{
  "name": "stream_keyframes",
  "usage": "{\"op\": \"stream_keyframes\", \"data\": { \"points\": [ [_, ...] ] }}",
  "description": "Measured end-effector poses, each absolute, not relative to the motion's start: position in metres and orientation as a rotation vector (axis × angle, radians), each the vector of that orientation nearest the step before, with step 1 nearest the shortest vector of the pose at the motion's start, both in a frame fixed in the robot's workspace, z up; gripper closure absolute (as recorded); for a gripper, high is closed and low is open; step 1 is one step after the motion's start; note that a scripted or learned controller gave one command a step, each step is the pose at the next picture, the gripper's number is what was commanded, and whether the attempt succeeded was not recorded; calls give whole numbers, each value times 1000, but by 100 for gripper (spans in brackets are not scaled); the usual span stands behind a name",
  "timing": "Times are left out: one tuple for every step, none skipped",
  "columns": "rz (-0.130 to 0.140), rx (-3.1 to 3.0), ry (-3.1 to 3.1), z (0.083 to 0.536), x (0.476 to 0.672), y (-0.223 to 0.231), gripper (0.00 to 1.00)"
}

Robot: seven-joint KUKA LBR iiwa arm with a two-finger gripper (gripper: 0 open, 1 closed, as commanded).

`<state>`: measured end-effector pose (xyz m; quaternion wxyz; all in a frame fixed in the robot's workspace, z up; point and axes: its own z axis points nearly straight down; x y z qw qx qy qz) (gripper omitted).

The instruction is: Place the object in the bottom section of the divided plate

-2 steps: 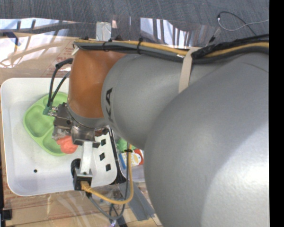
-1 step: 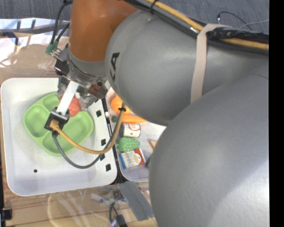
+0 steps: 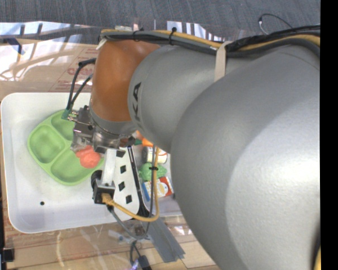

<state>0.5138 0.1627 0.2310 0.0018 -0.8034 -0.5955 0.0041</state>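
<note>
A green divided plate [image 3: 32,146] lies in the left white bin [image 3: 17,207], tilted so that its sections fan out to the left and downward. My gripper [image 3: 83,144] hangs over the plate's right side, below the orange wrist band. An orange-red rounded object [image 3: 90,159] sits right under the gripper, at the right edge of the plate's bottom section. The gripper's body hides the object's top, and I cannot tell whether it is held or resting on the plate.
The grey arm covers most of the right bin. Small colourful items [image 3: 159,176] in green, orange and blue peek out beside it. A white bracket [image 3: 121,180] with a yellow cable [image 3: 132,215] hangs off the wrist above the left bin's front.
</note>
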Motion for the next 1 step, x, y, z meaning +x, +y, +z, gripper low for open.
{"op": "stream_keyframes", "data": {
  "points": [
    [11, -2521, -1869, 231, 514, 163, 0]
  ]
}}
